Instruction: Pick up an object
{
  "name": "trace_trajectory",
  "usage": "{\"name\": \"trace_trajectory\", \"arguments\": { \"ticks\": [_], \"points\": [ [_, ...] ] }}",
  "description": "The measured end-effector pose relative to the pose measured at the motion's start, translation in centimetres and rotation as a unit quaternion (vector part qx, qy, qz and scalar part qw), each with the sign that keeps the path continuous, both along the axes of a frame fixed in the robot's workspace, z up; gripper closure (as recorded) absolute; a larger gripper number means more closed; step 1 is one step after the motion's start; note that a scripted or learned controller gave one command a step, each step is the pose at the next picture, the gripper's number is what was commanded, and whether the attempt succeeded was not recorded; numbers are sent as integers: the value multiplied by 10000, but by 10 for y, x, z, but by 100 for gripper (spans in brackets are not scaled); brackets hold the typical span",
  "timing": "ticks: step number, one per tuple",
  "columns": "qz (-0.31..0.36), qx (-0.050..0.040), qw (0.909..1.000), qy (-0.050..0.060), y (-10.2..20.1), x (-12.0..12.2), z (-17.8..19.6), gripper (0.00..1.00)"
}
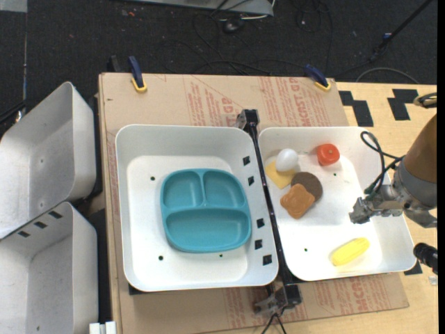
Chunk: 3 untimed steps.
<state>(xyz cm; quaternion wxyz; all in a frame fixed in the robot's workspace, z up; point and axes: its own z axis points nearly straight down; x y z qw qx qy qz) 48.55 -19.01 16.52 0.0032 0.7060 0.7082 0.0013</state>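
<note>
In the right bin [316,270] lie several small items: a white egg-like piece [286,160], a yellow slice [277,176] under it, a red-orange piece [328,154], a dark brown round piece [310,184], a tan toast-like piece [297,201] and a yellow banana-like piece [349,251] near the front. My gripper [363,211] hangs at the bin's right side, just above the bin floor, right of the brown pieces and above the yellow piece. Nothing shows between its tips.
The left bin [139,256] holds a teal divided plate [206,210]. A black divider [264,207] runs between the bins. Two white tubs [42,158] stand off the bench at the left. Clamps [138,75] grip the cardboard's far edge.
</note>
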Motion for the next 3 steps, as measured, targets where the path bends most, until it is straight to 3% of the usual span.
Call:
{"name": "trace_trajectory", "arguments": {
  "ticks": [1, 2, 3],
  "points": [
    [4, -1, 10000, -5, 3, 1, 63, 100],
    [3, 4, 10000, 14, 3, 2, 83, 100],
    [24, 15, 10000, 23, 52, 33, 73, 100]
  ]
}}
